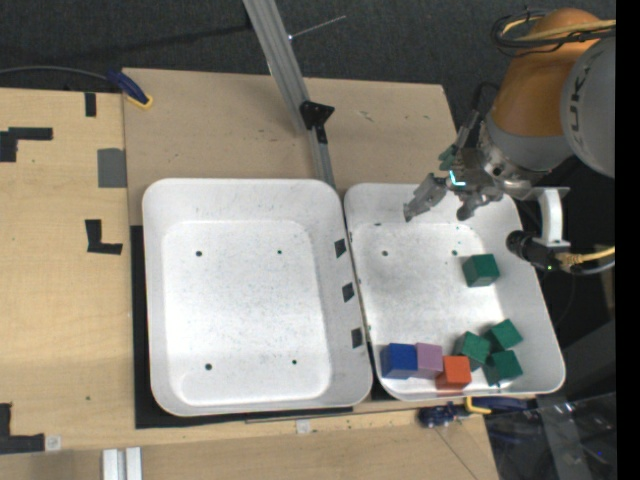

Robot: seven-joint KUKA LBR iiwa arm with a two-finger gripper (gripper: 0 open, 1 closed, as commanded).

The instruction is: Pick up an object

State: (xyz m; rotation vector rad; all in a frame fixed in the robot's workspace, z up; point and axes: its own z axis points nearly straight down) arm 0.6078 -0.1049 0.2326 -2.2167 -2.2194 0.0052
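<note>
The left bin (245,288) lies beside the right bin (400,268), whose near edge holds a row: a blue cube (400,358), a lilac cube (429,358) and an orange cube (456,371), touching one another. Above the right bin's far edge hangs the gripper (446,202), fingers spread apart, clamping nothing. Further right, a lone green cube (481,269) sits well apart; probably light and rigid, it is best pinched across opposite flat faces.

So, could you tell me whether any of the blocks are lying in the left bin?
No, the blocks, such as the blue block and orange block, all lie in the right bin.
</note>
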